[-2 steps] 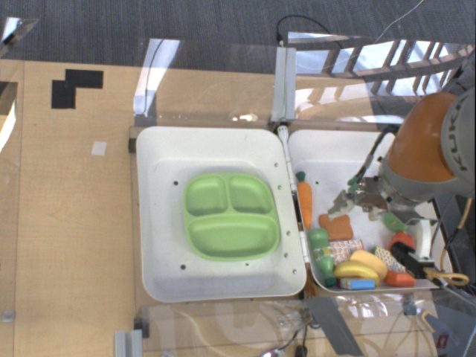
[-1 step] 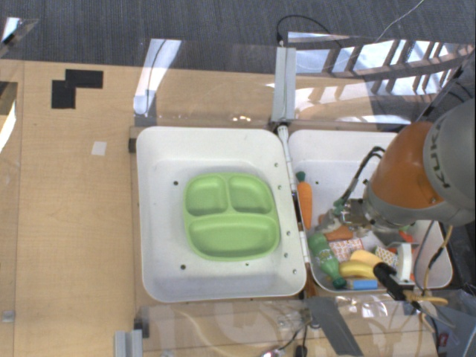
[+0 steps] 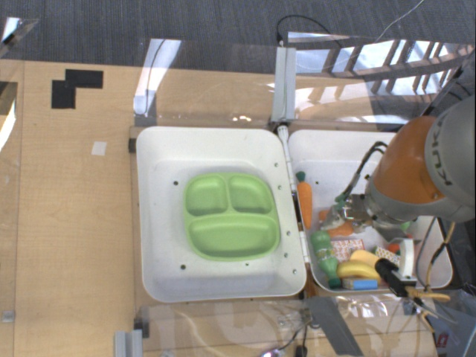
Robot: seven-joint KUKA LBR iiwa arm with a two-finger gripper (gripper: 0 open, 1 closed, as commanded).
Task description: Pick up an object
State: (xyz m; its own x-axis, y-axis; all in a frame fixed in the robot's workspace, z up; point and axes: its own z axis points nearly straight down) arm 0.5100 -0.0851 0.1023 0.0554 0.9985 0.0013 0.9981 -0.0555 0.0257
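A: Orange band (image 3: pixel 407 162) over grey, that's the arm (image 3: pixel 446 162) leaning in from the right, wrist down over the right bin (image 3: pixel 327 151).

B: And the gripper (image 3: pixel 343 216)?

A: Low above the clutter at the bin's near left. Whether it's apart or clamped, I cannot tell; the wrist and cables hide the tip.

B: What's on offer down there?

A: A carrot (image 3: pixel 305 201) lying along the left wall, green pieces (image 3: pixel 322 245) just nearer, a banana (image 3: pixel 361 264) at the near edge with a blue piece (image 3: pixel 362 282) touching it. The left bin (image 3: pixel 160 222) has a green divided plate (image 3: pixel 231 216), well apart from the gripper.

B: So what could spoil this?

A: Crowding, I'd say. Everything sits touching, so a close could catch two things at once or just nudge them aside. The carrot hugs the wall, so one side may have no room. And the rounded banana could squirt out of a pinch off its middle.
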